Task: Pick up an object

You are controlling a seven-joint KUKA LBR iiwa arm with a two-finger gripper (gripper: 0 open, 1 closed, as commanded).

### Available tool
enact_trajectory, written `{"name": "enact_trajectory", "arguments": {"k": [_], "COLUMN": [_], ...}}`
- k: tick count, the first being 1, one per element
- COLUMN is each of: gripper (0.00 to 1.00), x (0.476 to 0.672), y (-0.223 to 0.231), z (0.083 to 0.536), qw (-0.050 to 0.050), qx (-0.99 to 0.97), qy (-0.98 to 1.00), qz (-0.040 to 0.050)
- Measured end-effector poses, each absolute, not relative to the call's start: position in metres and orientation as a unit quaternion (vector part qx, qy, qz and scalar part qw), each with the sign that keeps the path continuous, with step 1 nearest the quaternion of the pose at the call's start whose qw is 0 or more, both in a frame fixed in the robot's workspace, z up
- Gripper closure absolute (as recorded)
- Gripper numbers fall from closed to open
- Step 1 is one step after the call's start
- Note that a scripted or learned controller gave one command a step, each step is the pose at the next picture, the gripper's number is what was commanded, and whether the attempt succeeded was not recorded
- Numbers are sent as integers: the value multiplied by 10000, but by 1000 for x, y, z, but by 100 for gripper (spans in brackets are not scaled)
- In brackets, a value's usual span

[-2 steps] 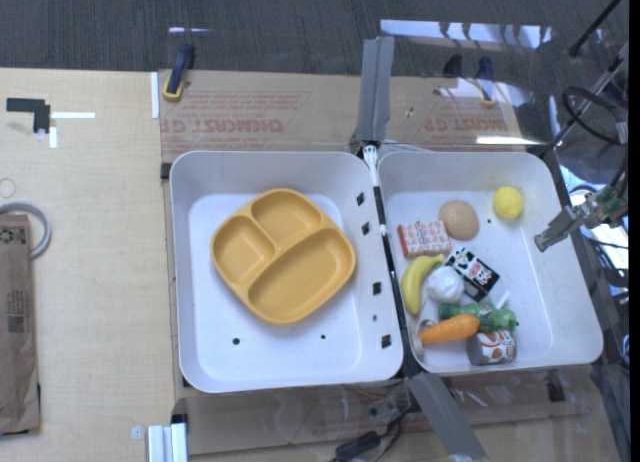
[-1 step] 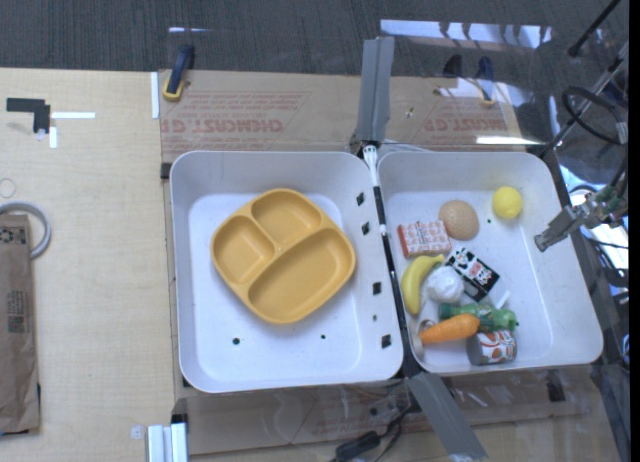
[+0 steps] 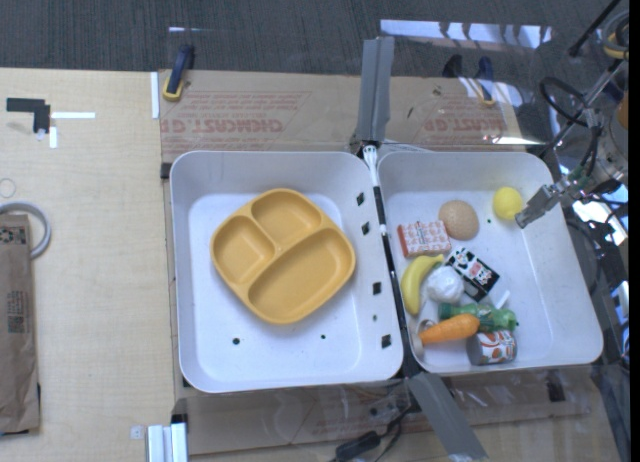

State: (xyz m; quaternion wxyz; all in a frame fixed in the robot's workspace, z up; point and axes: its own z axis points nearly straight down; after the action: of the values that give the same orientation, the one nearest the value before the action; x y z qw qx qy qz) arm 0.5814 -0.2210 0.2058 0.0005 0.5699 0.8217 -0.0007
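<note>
The right bin [image 3: 560, 280] holds several toy foods. A yellow lemon [image 3: 507, 202] lies near its far right, with a tan roll [image 3: 459, 218] beside it. In front of them lie a red-and-white packet [image 3: 424, 238], a banana [image 3: 415, 280], a black-and-white carton [image 3: 473, 272], a white lump [image 3: 444, 288], a carrot [image 3: 449, 329], a green piece [image 3: 498, 318] and a can [image 3: 492, 347]. My gripper [image 3: 537, 207] reaches in from the right edge, a grey tip slanting down just right of the lemon, close to it. Nothing is seen held in it.
The left bin [image 3: 200, 330] bears a yellow divided plate [image 3: 284, 255]. A grey divider post [image 3: 375, 90] rises behind the seam between the bins. Cables and arm parts [image 3: 590, 110] crowd the far right. A brown paper bag [image 3: 15, 320] lies on the bench at left.
</note>
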Motion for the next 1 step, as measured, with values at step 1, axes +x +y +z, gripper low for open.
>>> {"name": "enact_trajectory", "arguments": {"k": [1], "gripper": [0], "x": [629], "y": [-222], "z": [144], "qw": [10], "qx": [5855], "qy": [8106], "qz": [-3]}}
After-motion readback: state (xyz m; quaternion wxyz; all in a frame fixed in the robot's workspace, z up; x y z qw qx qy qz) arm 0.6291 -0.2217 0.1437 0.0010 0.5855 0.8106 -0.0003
